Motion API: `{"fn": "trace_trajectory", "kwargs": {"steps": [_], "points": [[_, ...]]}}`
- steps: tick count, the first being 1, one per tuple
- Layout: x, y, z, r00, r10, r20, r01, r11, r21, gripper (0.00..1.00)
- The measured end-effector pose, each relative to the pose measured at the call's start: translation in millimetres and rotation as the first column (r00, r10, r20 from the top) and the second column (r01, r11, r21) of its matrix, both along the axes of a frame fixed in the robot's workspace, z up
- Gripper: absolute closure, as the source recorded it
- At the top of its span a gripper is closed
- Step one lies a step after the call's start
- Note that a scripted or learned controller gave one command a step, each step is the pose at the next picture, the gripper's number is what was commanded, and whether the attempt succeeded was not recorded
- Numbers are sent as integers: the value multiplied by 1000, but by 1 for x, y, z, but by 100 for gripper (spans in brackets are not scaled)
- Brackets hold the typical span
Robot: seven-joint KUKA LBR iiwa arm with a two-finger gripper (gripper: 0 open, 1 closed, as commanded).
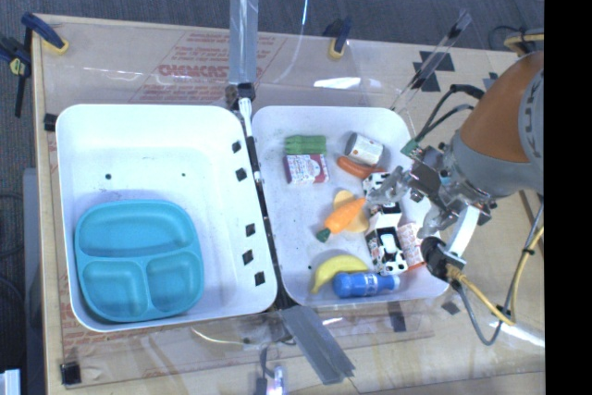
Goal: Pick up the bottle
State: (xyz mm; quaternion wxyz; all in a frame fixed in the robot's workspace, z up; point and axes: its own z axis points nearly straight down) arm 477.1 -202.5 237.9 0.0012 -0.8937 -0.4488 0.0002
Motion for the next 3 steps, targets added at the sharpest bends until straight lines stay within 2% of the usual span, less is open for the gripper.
{"fn": "trace_trajectory", "kwargs": {"steps": [1,2,3], "points": [[0,72,-46,995,-98,-3,98,995,1,0],[0,24,11,933,-360,-2,360,933,-1,0],[0,88,39,896,-443,-2,443,896,-1,0]]}}
